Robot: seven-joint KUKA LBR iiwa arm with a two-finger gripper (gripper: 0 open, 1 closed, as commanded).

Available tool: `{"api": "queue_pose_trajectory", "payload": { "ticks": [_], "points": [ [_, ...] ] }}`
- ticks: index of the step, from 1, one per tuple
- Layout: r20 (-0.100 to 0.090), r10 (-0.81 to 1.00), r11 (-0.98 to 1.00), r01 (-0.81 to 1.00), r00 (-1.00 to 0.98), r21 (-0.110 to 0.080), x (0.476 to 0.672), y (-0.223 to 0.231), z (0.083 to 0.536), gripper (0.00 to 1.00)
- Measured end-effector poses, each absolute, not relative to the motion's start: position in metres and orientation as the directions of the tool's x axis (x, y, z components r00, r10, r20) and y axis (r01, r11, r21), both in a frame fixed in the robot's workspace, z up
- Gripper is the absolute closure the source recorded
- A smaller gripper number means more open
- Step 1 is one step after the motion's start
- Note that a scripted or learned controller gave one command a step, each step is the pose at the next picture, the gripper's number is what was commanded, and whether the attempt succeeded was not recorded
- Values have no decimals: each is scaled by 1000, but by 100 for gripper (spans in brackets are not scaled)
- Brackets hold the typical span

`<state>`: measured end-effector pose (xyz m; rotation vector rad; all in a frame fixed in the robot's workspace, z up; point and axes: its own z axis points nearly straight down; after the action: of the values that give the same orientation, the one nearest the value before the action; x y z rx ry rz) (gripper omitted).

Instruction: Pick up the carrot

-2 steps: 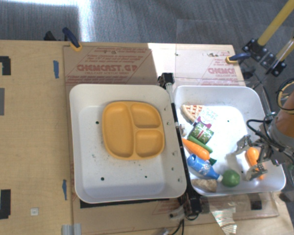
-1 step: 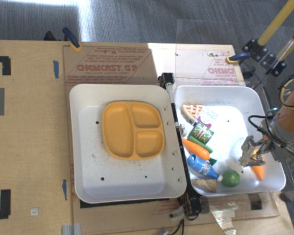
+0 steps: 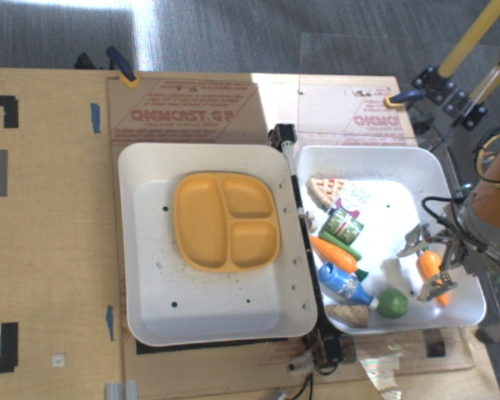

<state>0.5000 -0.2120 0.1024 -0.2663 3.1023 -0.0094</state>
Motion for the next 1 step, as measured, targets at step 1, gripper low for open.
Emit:
{"api": "queue_pose_trajectory", "payload": {
  "ticks": [1],
  "points": [
    [-12,160,987,160,-987,0,490,-214,90,0]
  ]
}}
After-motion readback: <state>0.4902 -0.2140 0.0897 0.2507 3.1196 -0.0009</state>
